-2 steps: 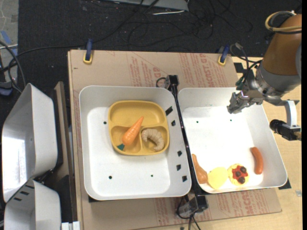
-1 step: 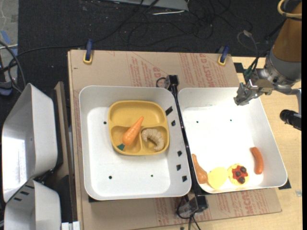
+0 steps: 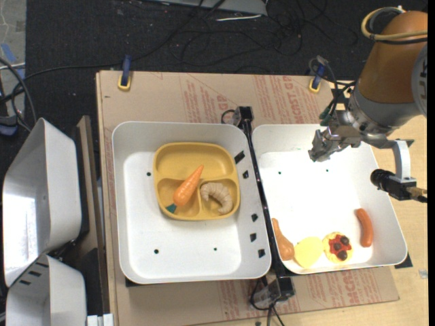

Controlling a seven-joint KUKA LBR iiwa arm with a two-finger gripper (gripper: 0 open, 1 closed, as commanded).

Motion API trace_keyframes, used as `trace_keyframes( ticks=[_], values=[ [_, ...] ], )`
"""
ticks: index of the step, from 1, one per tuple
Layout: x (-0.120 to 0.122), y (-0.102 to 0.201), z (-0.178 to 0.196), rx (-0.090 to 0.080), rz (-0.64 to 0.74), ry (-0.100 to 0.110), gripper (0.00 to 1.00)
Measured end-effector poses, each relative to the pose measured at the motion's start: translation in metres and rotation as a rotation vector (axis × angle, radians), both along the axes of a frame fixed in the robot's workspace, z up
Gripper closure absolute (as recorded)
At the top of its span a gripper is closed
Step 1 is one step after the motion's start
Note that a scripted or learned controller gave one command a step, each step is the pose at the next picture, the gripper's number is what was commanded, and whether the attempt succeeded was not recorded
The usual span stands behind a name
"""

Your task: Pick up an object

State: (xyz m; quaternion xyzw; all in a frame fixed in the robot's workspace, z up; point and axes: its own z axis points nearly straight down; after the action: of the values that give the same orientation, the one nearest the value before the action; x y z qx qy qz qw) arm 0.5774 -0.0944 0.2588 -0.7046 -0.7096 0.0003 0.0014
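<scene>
Fingers [image 3: 321, 151] of mine hang over the right bin [image 3: 299, 136], their gap unreadable to me, the sausage [image 3: 366, 227] well below.

Two white bins [image 3: 136, 202] [image 3: 387, 202]; one yellow plate [image 3: 197, 156]; six toy foods.

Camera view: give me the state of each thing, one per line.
Gripper: over right bin's far end, holding nothing.
Carrot: lying in yellow tray, left bin.
Shrimp: lying in tray.
Sausage: lying in right bin.
Drumstick: lying at near wall.
</scene>
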Motion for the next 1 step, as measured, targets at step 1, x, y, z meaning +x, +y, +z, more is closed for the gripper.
trace_keyframes(
  ticks=[1],
  values=[
    [-0.0183, 0.0456, -0.0101, -0.001, 0.000, 0.000, 1.00]
  ],
)
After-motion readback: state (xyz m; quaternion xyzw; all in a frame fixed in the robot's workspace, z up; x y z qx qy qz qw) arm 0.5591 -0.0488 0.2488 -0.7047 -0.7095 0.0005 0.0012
